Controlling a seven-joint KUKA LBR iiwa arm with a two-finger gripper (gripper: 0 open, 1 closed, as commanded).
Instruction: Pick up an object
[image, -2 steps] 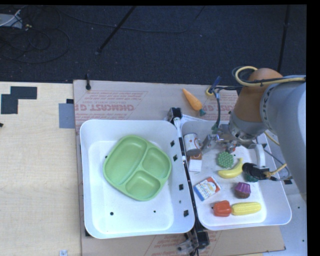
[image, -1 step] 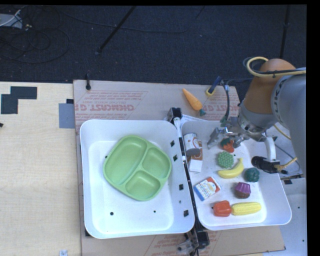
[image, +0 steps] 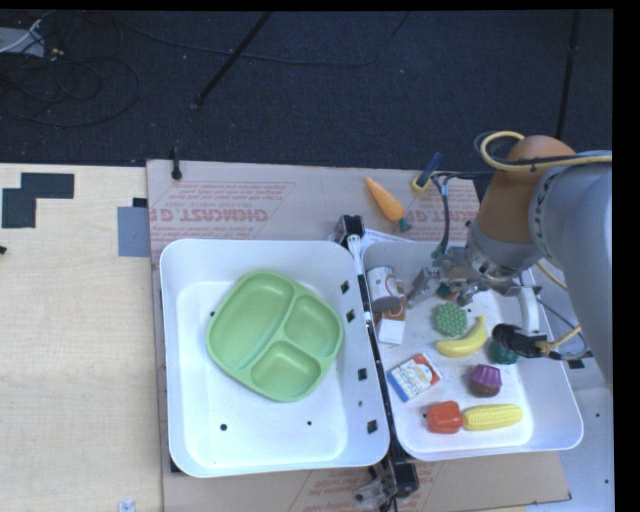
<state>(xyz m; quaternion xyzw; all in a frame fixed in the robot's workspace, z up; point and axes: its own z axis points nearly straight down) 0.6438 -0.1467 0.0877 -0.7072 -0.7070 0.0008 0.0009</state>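
My gripper (image: 443, 288) hangs over the back part of the right bin (image: 560, 440), open, with nothing between its fingers. Just below it lie a green bumpy fruit (image: 450, 319) and a yellow banana (image: 462, 343). To its left stands a small can (image: 382, 284) with a brown-and-white piece (image: 391, 326) beside it. Nearer the front are a small carton (image: 414, 377), a purple toy (image: 485, 379), a red pepper (image: 444, 416) and a corn cob (image: 493, 416). A dark green item (image: 503, 350) sits at the banana's right end.
The left bin (image: 190, 400) holds a green divided plate (image: 276, 334). An orange carrot (image: 385, 199) lies on the cardboard behind the bins. Cables trail from the arm at the right bin's far edge.
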